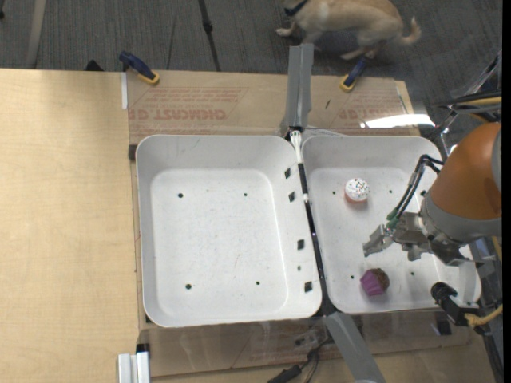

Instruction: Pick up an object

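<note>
your right bin (399, 154): white speckled ball (357, 190) near the back, purple object (374, 282) near the front. your pincer (377, 244) sits between them, above the purple object, gripping nothing; its spread, you cannot tell.

Light wooden bench (64, 214), bearing a cardboard sheet (207, 106) held by two clamps (137, 66), with two white bins (152, 230) side by side on it.
</note>
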### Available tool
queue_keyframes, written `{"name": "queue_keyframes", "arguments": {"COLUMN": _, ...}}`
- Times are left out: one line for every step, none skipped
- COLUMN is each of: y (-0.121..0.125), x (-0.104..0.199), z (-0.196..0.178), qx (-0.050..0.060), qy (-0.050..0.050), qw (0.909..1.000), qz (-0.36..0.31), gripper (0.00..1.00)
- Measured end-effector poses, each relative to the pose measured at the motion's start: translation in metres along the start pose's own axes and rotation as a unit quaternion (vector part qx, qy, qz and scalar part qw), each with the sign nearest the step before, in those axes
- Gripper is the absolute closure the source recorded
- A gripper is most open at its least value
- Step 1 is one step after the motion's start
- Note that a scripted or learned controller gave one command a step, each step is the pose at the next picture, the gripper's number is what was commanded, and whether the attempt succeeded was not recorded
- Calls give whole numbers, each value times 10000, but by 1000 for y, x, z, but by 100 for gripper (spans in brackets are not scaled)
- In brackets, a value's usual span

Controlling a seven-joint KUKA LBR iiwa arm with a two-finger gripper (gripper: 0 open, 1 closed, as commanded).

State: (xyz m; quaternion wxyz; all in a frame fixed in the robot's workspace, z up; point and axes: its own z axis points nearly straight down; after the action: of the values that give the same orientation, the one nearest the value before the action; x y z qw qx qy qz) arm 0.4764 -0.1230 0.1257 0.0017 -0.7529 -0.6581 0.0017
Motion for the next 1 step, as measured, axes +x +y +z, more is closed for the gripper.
{"name": "queue_keyframes", "arguments": {"y": -3, "x": 24, "z": 36, "qx": 2, "qy": 1, "qw": 9999, "qz": 153, "gripper": 0}}
